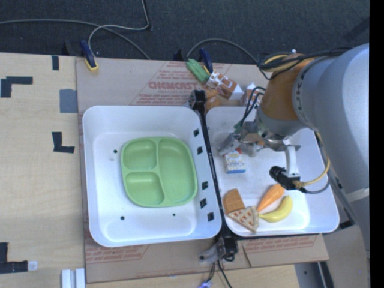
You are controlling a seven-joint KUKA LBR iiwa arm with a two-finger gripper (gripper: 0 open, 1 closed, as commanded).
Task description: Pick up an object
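Two white bins (96, 179). One green plate (159, 171). One carton (235, 162), one cracker (234, 200), one pizza slice (245, 219), one carrot (271, 197), one banana (279, 210).

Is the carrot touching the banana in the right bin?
Touching. In the camera view the carrot lies against the upper side of the banana, with no white bin floor between them where they overlap.

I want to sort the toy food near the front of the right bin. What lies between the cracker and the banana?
In the camera view, the carrot lies between the cracker and the banana.
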